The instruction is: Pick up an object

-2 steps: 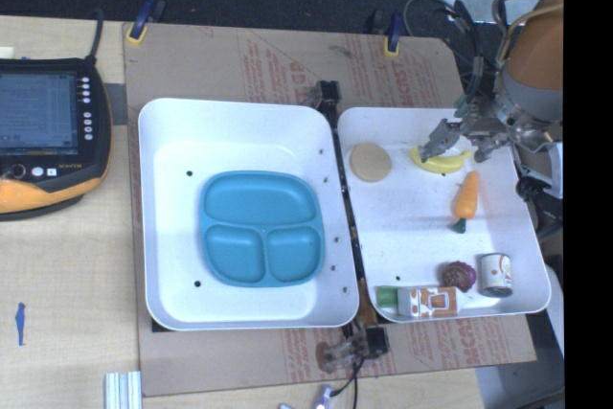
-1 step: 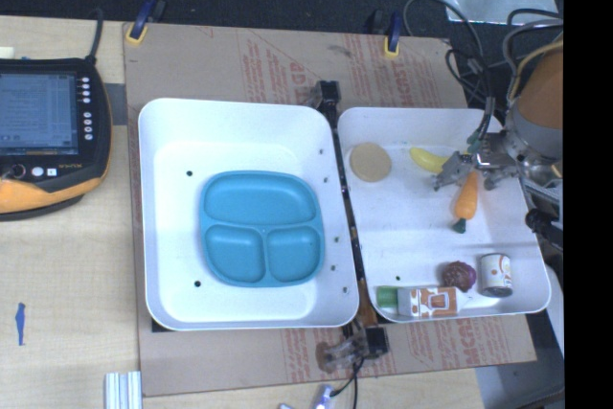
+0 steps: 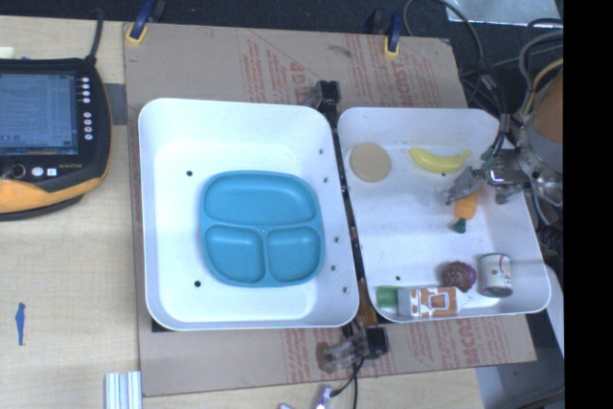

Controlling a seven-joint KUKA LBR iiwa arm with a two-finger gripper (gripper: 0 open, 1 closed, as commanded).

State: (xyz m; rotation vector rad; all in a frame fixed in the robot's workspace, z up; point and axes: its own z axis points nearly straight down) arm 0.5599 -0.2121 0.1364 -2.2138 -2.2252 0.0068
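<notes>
The two grey metal fingers (image 3: 458, 191) are standing spread, one tip pointing toward 9 o'clock and the other sitting back toward 3 o'clock. They are gripping nothing between them. The gripper (image 3: 479, 184) is hovering over the 3 o'clock side of the right-hand shallow white bin (image 3: 402, 239). The grey arm with its orange band (image 3: 548, 115) is reaching in from the bin's 2 o'clock corner.

A small orange carrot with a green tip (image 3: 465, 211) is lying just below the gripper, at its 6 o'clock. Its orange end is nearly under the left fingertip, and whether metal is touching it is not clear. A yellow plastic banana (image 3: 439, 160) is lying at the gripper's 10 o'clock, near it but apart. Beyond that, at 9 to 10 o'clock, a flat round tan disc (image 3: 371, 162) is resting near the bin's left wall.

Along the bin's 6 o'clock edge three more things are crowding together. A small white cylindrical can (image 3: 495, 274) is at 5 o'clock and a dark purple lumpy piece (image 3: 459, 276) is just beside it. A flat green, white and orange carton (image 3: 417, 302) is lying against the near wall.

At 9 o'clock of all this, the left-hand white bin (image 3: 168, 206) is holding a blue three-compartment plastic plate (image 3: 261, 227). Both bins are sitting on a brown cardboard sheet (image 3: 239, 62), and a grey and orange control pendant with a screen (image 3: 43, 134) is lying well apart at the far 9 o'clock.
</notes>
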